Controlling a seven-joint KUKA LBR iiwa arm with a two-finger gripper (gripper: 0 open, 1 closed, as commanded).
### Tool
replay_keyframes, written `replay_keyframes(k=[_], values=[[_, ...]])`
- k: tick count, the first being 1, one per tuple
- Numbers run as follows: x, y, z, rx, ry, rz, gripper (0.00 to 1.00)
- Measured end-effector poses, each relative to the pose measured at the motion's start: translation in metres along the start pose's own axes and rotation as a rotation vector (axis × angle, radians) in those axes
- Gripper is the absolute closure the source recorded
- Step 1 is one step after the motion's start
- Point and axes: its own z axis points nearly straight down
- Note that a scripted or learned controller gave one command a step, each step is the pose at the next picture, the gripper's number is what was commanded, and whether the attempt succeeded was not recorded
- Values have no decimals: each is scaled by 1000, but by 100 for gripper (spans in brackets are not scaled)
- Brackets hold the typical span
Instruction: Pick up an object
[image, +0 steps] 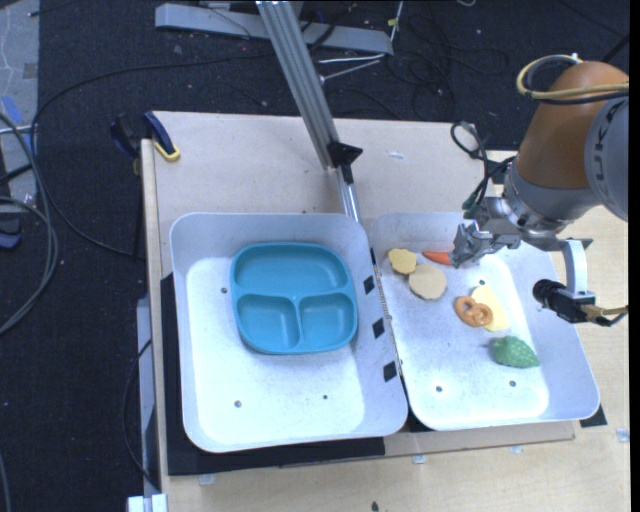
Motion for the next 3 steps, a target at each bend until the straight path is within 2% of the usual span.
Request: replay_keyframes(k=[1,2,3], values=[[-4,8,-61,-2,-1,0,100],[54,18,-45,6,3,-5,100],[110,35,-40,4,3,-6,100]])
